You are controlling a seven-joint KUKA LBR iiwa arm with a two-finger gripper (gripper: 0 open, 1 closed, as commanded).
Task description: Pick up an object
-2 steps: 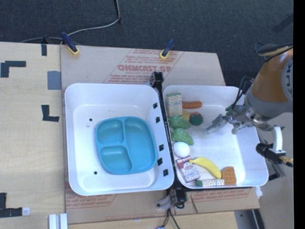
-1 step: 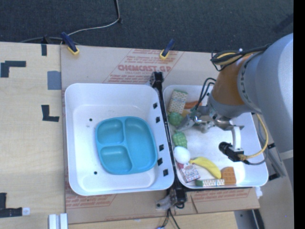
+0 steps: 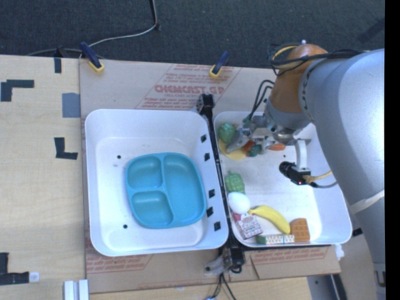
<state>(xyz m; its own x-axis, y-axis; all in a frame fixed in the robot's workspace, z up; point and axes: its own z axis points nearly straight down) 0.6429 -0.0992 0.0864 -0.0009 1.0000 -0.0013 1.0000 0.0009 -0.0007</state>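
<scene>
My claw (image 3: 245, 141) is down in the far left corner of the right bin (image 3: 325, 227), among a small cluster there: a green object (image 3: 225, 131), something yellow (image 3: 235, 154) beneath it and an orange-red piece (image 3: 255, 147) just beside. I cannot tell whether the claw is open or closed, nor whether anything sits in it, so I judge the pick as not yet shown done; the grasp itself and the lift are what remain.

Other candidates lie nearer in the same bin: a second green object (image 3: 234, 182), a white egg (image 3: 238, 202), a banana (image 3: 270, 217), a small printed packet (image 3: 250, 227) and a tan waffle-like piece (image 3: 300, 229).

The left bin (image 3: 103, 167) holds a blue divided plate (image 3: 165, 189).

On the cardboard sheet (image 3: 169, 89) covering the worktop, red print reads roughly "CHEMCAST"; the smaller lines under it are too small to read, as is the packet's print.
</scene>
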